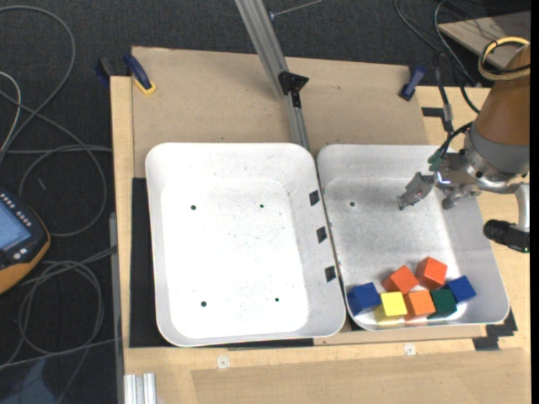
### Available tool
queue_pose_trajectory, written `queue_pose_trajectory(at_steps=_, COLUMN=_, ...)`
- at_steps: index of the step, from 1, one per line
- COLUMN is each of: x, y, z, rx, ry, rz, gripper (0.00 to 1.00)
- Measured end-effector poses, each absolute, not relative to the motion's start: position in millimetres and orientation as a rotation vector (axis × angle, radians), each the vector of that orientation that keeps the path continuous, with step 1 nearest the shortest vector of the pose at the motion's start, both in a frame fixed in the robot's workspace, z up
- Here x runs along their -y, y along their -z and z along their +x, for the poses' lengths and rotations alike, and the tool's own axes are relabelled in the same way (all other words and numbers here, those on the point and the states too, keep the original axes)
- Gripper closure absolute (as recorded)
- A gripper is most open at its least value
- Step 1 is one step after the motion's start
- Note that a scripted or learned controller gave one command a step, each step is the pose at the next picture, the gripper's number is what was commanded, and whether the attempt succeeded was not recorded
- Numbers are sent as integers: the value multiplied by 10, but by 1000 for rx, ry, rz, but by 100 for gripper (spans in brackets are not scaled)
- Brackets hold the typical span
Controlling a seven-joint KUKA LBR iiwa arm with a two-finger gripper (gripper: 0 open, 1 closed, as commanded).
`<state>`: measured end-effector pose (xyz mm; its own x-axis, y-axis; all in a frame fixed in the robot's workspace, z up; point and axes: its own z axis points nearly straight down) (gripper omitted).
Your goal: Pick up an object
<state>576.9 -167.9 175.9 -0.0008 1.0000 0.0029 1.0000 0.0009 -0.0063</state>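
— What do you see at the gripper?

— I see the gripper (428,194) over the right bin (370,225), near its far right corner. The two fingers are spread apart and nothing is between them. The grey arm (504,133) with the orange band comes in from the right edge.

— And the objects?

— The blocks are all in the near right corner of the same bin, well apart from the gripper. I count an orange-red block (434,270), an orange block (402,279), two blue blocks (363,296) (461,289), a yellow block (392,304), another orange one (419,303) and a green block (443,300). They touch each other in one cluster.

— The surroundings?

— The left bin (236,242) stands just beside, both on a wooden bench (219,99). A metal pole (269,49) leans over the far side. The floor (59,82) is dark carpet with cables, and a handheld controller (17,234) lies at the left.
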Motion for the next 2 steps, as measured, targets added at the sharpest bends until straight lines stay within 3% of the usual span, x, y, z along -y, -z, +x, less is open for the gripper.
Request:
queue_pose_trajectory(at_steps=1, x=1666, y=-1122, z=5771, rx=2216, ry=-6, rz=-2216, gripper=0)
queue_pose_trajectory(at_steps=2, x=1672, y=-1278, z=5797, rx=2222, ry=3, rz=-2222, gripper=100)
